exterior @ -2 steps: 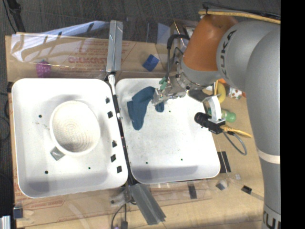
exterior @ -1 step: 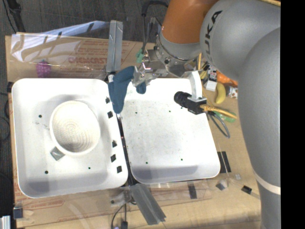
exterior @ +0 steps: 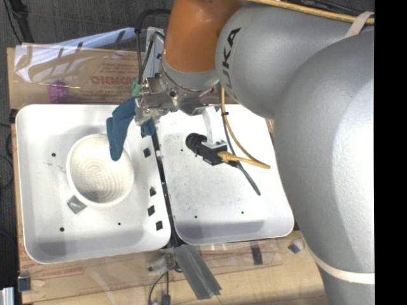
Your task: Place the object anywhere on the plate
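- Arm: large grey jointed arm with an orange band above the wrist (exterior: pixel 191 33), entering from the right and hanging over the divide between the two bins.
- Claw (exterior: pixel 145 110): small metal two-finger claw beneath the wrist, over the right-hand rim of the left bin. A cloth hangs from it, so it looks closed on the cloth's upper end; the fingertips themselves are hidden by fabric.
- Task object: limp teal-blue cloth (exterior: pixel 118 131), dangling from the claw, its lower end draped down to the upper right edge of the plate, touching or just above it; which, I cannot tell.
- Target: round white woven-textured plate (exterior: pixel 98 170), lying in the left shallow white plastic bin (exterior: pixel 38 227).
- Other contents, left bin: small grey piece (exterior: pixel 75 204) at the plate's lower left edge.
- Right shallow white plastic bin (exterior: pixel 267 215): black fitting with a yellow cable (exterior: pixel 213 152) over its upper middle.
- Counter (exterior: pixel 95 75): brown cardboard-covered surface behind the bins, bearing clear plastic wrapping.
- Progress, as judged: pick-up appears done and carry nearly so. Remaining: shift a little further left over the plate's middle, lower, release.
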You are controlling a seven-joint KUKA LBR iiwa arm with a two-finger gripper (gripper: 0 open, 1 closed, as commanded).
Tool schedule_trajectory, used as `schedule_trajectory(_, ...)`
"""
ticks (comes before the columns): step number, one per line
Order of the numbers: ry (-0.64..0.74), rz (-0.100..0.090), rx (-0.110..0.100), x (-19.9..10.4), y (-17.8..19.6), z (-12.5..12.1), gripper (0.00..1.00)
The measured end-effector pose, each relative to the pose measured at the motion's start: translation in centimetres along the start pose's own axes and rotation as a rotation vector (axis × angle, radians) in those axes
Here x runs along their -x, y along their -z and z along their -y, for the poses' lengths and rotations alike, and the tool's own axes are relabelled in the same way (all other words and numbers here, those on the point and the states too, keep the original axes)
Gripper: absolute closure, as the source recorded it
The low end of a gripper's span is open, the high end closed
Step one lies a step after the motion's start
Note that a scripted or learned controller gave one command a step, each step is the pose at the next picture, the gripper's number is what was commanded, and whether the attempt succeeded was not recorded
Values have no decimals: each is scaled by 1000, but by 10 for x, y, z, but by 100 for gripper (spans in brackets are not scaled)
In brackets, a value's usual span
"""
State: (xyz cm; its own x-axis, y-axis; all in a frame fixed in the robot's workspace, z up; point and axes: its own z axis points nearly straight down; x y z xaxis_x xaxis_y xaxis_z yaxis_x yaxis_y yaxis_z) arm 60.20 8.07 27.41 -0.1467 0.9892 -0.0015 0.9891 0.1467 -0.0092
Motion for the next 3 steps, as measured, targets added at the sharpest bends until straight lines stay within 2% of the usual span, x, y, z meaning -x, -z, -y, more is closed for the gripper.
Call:
schedule_trajectory(1, 43, -1, -1, 68, -87, -43, 100)
schedule_trajectory(2, 57, 0, 3, 39, -85, -50, 100)
schedule_trajectory(3, 59, -1, 3, 73, -50, -45, 100)
